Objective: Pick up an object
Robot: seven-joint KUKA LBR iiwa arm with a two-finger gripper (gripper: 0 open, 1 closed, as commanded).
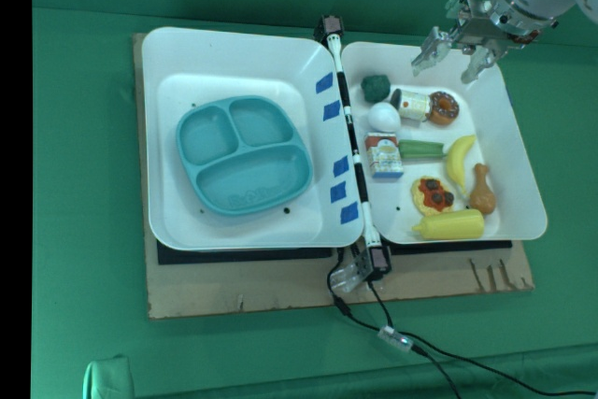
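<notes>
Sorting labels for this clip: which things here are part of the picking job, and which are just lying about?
Job: gripper, open above the right bin; toy foods there: banana, doughnut, egg, drumstick, mustard bottle.
Lying about: teal plate, left bin, cables, cardboard.

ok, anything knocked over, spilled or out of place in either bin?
Nothing stands out. The toy food, including the banana, donut and mustard bottle, lies inside the right bin, nothing over the rim. The teal divided plate sits flat in the left bin. The gripper hangs open above the right bin's far edge.
</notes>
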